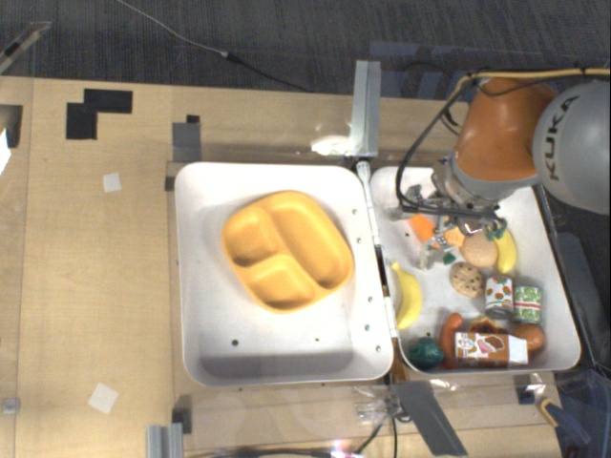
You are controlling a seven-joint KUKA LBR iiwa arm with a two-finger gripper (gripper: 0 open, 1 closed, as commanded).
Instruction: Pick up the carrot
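Note:
The carrot (421, 225) is a small orange piece lying in the upper left part of the right bin (563, 327). My gripper (442, 237) hangs straight down from the orange-banded wrist (496, 132), just to the right of the carrot and very close to it. The wrist body hides much of the gripper from above. Whether the gripper touches the carrot cannot be made out.
A yellow divided plate (284, 248) lies in the left bin (205, 332). The right bin also holds a banana (409, 296), a bread roll (479, 251), a cookie (466, 278), two small cans (514, 299), a sauce bottle (487, 348) and a green item (427, 353).

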